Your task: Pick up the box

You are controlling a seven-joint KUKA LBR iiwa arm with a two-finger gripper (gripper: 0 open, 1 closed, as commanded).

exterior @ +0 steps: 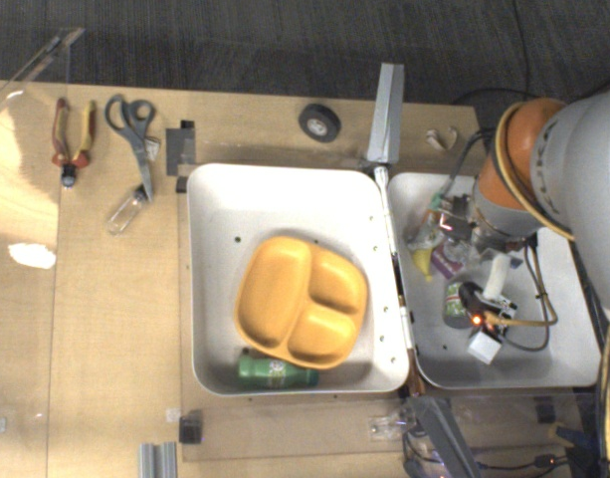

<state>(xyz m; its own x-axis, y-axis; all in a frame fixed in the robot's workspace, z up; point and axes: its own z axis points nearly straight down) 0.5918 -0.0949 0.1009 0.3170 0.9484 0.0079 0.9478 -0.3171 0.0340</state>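
Note:
My gripper (466, 267) is low in the right bin (573, 366), under the grey arm and its orange band (513, 157). Right beside it, near the bin's left wall, lies a cluster of small items. Among them are a purple box-like packet (445, 263), a yellow piece (422, 262) and a green item (455, 303). A small white block (484, 349) sits just in front of the gripper, next to black cables. The arm and cables hide how the gripper meets the items, so I cannot tell whether anything is held.
The left bin (210, 267) holds a yellow divided plate (303, 300) and a green bottle (275, 370) lying at its front edge. On the bench at the left lie scissors (135, 127), red-handled pliers (71, 137) and a roll of tape (319, 121).

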